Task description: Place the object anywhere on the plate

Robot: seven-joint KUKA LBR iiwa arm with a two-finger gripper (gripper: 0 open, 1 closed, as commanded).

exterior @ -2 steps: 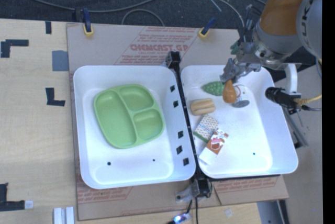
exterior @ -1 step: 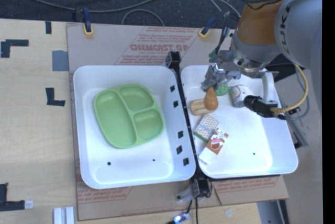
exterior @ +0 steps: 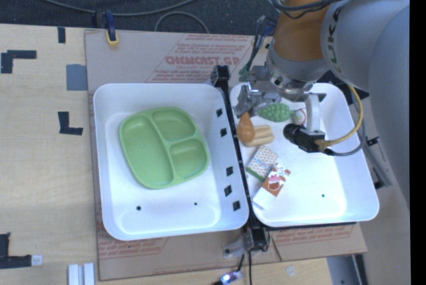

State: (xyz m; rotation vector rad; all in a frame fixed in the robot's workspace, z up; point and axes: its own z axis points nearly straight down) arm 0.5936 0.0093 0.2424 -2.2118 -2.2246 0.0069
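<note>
**Green plate, two bins, arm over the right one**

Pale wood desk (exterior: 40,164), marked with dark tape pieces, carries a brown cardboard sheet (exterior: 193,57) and both white bins.

Left bin (exterior: 113,210): one light green divided plate (exterior: 163,147), three compartments, lying flat toward the bin's upper left. Nothing rests on it.

Divider: a black strip (exterior: 229,144) runs between the two bins.

Right bin (exterior: 333,204), items from left:
- tan, bread-like object (exterior: 255,133), near the left wall, just below the claw;
- small patterned packet (exterior: 261,162), below the bread-like object;
- red and white carton (exterior: 273,182), touching the packet's lower right corner;
- pale green knobbly object (exterior: 274,112), just beside the claw, upper middle of the bin.

Arm: grey with an orange band (exterior: 303,7), reaching in from the right. Claw (exterior: 251,98) hangs low over the right bin's upper left; whether it is open, closed or gripping anything I cannot tell. A black cable loop (exterior: 303,137) hangs from the wrist.
</note>
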